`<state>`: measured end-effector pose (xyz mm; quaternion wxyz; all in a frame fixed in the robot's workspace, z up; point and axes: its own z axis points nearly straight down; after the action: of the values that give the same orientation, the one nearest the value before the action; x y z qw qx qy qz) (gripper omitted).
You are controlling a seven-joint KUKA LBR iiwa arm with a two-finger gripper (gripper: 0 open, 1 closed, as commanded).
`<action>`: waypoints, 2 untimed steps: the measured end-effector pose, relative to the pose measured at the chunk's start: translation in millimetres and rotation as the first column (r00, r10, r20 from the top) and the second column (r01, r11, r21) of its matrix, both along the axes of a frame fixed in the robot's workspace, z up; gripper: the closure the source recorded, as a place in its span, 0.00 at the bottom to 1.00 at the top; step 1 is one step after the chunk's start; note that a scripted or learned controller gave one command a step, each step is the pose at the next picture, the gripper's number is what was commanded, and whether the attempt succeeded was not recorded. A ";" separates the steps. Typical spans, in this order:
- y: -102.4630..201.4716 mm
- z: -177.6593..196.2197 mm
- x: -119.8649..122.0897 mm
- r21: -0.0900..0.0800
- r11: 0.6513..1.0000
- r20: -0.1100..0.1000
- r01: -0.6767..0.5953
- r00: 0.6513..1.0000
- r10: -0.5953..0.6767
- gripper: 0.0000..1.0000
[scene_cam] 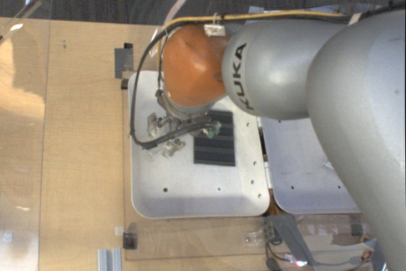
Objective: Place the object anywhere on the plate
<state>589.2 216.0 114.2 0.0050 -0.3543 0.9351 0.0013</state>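
The dark ribbed rectangular plate lies in the left white bin, right of its middle. The arm's orange band and wrist hang over the bin's upper half and cover the plate's top edge. My gripper sits just left of the plate, low over the bin floor. Its two metal fingertips stand apart with white floor between them, so it is open and holds nothing. A small green thing shows at the plate's upper left corner, under the wrist; I cannot tell whether it is the object or part of the tool.
The right white bin is largely covered by the grey arm. A black cable loops from the wrist down the left bin's left side. Clamps and clear brackets stand along the bench's front edge.
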 end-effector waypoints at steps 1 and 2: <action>-9.2 79.3 28.2 -0.002 0.971 0.004 -0.239 0.971 0.239 1.00; 8.9 -15.0 64.1 0.001 1.000 0.004 -0.005 1.000 0.005 1.00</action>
<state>653.3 224.9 99.2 0.0069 -0.3565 0.9343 0.0012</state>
